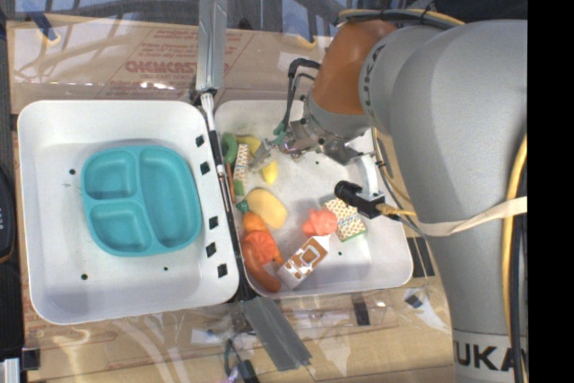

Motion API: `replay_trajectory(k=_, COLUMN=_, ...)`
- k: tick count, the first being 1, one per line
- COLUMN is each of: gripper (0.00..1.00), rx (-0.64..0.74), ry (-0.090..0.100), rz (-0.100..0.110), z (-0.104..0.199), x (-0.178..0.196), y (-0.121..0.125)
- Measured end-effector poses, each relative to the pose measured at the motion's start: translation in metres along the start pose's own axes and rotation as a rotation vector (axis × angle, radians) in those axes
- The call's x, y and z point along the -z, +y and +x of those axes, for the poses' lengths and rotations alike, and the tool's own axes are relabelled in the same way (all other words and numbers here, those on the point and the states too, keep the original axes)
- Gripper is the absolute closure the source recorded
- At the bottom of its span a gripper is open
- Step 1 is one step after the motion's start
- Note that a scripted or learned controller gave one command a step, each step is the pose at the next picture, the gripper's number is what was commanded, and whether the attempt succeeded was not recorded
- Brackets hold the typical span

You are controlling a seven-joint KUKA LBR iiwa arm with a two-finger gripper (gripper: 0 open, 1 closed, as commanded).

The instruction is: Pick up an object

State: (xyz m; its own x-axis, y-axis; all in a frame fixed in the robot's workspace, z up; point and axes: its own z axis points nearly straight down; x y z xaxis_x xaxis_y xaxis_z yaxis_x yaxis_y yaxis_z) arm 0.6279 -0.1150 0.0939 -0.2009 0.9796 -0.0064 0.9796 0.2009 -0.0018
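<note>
My gripper (280, 144) reaches down into the upper left part of the right bin (386, 260), under the orange wrist band (345, 72). Its tips hang just above a small yellow piece (269, 172) and close to a green and yellow toy (235, 146) by the bin's left wall. Lower in the same bin lie a yellow lemon-like toy (267, 206), an orange toy (258, 251), a pink toy (319, 221), a checkered packet (346, 220) and a brown and white carton (303, 261). Nothing visibly sits between the fingers.
The left bin (45, 193) holds a teal divided plate (141, 199). A metal divider bar (212, 45) runs between the bins. The grey arm body (457, 148) covers the right side of the bench and the right bin's far edge.
</note>
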Motion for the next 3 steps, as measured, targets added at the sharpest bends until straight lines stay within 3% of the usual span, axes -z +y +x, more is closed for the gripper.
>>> replay_trajectory(k=1, gripper=1.0, rx=0.004, ry=0.003, rz=-0.001, z=0.002, x=0.01, y=0.001)
replay_trajectory(k=2, gripper=1.0, rx=-0.234, ry=0.006, rz=-0.001, z=0.024, x=0.101, y=-0.011)
replay_trajectory(k=3, gripper=0.0, rx=-0.234, ry=0.007, rz=0.001, z=0.025, x=0.101, y=-0.011)
